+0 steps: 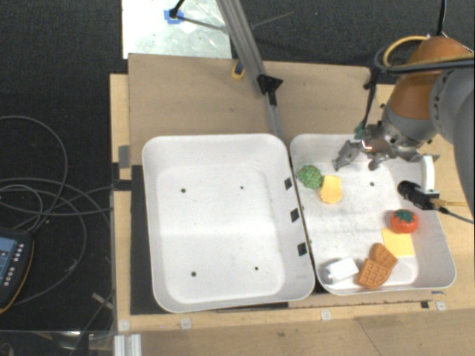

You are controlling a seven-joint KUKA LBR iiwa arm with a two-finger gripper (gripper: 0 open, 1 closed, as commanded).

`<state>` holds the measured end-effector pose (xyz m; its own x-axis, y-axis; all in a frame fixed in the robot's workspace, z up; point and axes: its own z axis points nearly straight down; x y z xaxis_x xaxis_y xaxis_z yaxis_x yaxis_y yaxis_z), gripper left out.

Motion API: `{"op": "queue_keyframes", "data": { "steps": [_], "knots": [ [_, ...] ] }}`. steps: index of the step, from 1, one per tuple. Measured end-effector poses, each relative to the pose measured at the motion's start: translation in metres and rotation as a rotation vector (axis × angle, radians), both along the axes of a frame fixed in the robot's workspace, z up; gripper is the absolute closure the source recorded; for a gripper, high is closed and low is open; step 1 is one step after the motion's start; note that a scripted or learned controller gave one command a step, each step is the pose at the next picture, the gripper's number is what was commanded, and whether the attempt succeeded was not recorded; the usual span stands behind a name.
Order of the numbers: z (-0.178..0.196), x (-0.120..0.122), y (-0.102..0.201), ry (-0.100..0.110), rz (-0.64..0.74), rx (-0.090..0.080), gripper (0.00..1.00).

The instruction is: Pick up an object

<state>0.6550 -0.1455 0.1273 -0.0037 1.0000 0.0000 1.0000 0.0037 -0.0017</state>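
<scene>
At the near edge of the right bin (pixel 356 225) lies a white block (pixel 341 268), with a brown waffle (pixel 375 265) just beside it on the right. The gripper (pixel 358 159) hangs over the far part of the same bin, its jaws spread wide with nothing between them; from this slant it is hard to say whether the tips touch the floor. Nearest to it, toward the left bin (pixel 215 221), a yellow lump (pixel 331 189) lies beside a green broccoli piece (pixel 310 176), and the two seem to touch. Further out, near the right wall, a red tomato (pixel 403 220) sits against a flat yellow slab (pixel 398 243), whose near corner meets the waffle.
</scene>
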Motion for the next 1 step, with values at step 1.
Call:
{"op": "queue_keyframes", "data": {
  "steps": [1],
  "knots": [
    [-0.0382,0.0001,0.0006,0.000,0.001,0.000,0.00]
  ]
}}
